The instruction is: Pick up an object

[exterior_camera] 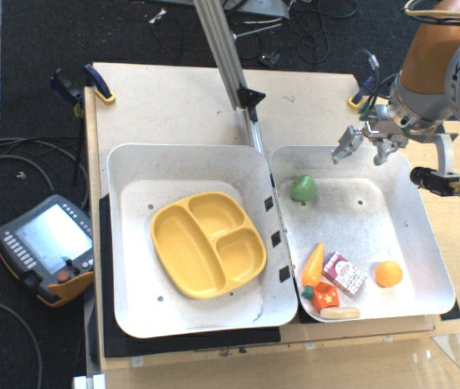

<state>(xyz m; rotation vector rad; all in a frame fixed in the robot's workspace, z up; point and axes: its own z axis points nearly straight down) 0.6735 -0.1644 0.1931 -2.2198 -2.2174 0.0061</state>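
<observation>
1. Reaching in from the right: grey arm (444,55) with its orange band, hanging over the far edge of the right bin (408,217).
2. Hovering above that bin's far rim: gripper (363,148), fingers spread apart, pinching nothing, gap between them bare.
3. Lying in the right bin's far left part, below and left of the gripper and apart from it: green object (303,188), rounded, touching no other item.
4. Lying tilted near the bin's near left corner: orange carrot (314,263), thick end pointing away from the camera.
5. Sitting just beside the carrot, on its right: small pink and white box (344,274).
6. Crowding the carrot's near end: red object (326,297), with a pale tan piece (339,314) lying just in front of it against the near rim.
7. Resting alone toward the bin's near right side, apart from the box: orange ball (388,274).
8. Sitting in the middle of the left bin (132,217): yellow divided plate (208,243), three compartments, turned at a slant.
9. Slanting down from the top of the view to the seam between the bins: grey metal pole (223,43).
10. Lying on the dark floor left of the bench: handheld control pendant (45,250), screen lit, cable curling around it.
</observation>
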